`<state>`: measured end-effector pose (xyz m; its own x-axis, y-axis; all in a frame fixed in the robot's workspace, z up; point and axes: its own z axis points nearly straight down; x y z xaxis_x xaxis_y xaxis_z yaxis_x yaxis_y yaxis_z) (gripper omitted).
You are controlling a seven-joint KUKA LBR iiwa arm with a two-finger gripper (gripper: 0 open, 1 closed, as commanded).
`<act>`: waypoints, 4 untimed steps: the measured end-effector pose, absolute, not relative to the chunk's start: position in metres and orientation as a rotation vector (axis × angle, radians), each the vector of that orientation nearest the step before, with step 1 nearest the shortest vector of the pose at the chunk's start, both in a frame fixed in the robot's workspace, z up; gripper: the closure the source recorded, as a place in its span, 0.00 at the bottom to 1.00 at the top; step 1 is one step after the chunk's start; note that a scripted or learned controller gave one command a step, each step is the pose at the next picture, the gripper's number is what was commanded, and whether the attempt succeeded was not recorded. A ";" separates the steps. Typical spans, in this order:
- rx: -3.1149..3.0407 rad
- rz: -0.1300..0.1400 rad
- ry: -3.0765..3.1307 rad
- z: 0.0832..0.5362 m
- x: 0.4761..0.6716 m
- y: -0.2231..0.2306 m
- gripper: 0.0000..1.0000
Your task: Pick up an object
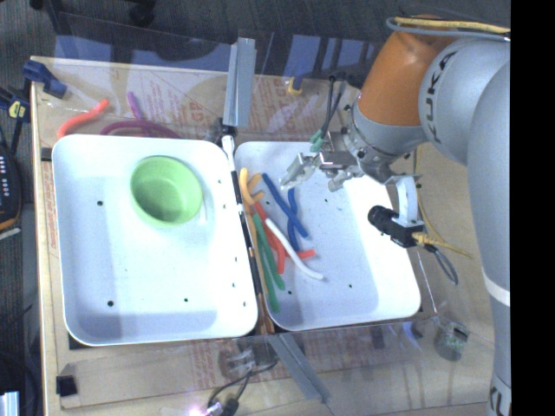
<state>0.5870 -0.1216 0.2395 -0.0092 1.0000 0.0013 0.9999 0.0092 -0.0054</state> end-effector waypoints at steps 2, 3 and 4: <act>-2.158 0.001 -2.284 0.092 0.532 -0.183 0.00; -1.854 0.003 -2.537 0.093 0.593 -0.150 0.00; -1.853 -0.003 -2.543 0.105 0.595 -0.150 1.00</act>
